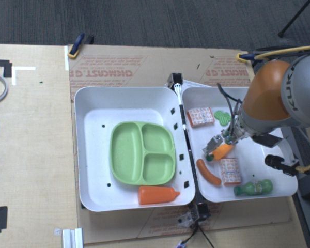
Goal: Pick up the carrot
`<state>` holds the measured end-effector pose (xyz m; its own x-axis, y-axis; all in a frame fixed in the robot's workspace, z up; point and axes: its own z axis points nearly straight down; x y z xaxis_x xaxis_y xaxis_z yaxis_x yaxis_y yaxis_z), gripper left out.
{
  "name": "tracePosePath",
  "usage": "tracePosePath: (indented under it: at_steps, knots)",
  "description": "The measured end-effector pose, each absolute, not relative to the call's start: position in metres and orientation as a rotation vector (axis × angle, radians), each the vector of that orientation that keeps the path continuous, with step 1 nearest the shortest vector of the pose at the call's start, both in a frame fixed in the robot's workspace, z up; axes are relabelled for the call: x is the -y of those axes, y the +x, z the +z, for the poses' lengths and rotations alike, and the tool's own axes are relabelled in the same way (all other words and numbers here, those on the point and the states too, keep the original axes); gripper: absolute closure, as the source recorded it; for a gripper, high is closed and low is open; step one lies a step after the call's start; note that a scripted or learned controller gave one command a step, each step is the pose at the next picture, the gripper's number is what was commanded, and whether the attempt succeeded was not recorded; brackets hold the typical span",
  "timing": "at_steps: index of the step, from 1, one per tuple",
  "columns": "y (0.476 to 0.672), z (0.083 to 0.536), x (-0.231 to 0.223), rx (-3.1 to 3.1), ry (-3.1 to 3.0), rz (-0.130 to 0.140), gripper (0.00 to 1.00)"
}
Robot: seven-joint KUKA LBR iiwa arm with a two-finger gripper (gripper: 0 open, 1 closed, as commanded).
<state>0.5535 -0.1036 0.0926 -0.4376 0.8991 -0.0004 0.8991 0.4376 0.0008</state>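
Nearest the front rim of the right bin point(248, 196) lie a green bottle point(253, 188), a sausage point(208, 171) and a small carton point(230, 170). Just behind, mid-bin, the gripper point(216, 146) is down on the carrot point(220, 151); whether it's pinching or spread, I cannot tell. Best move, I'd say: confirm a firm squeeze across the carrot's width, then lift straight up, clear of the carton.

I can read "KU" on the arm point(299, 94) (cut off), and red mirrored lettering, illegible, on the cardboard point(111, 66).
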Motion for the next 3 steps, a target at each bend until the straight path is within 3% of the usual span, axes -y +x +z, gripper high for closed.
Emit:
tracePosePath:
  at_steps: [1, 2, 3]
  knots:
    - [0.555, 0.103, 0.104, -2.659, 1.667, 0.002, 1.00]
    - [0.497, 0.092, 0.104, -2.512, 1.886, 0.000, 1.00]
    - [0.479, 0.219, 0.090, -2.187, 2.252, 0.002, 1.00]
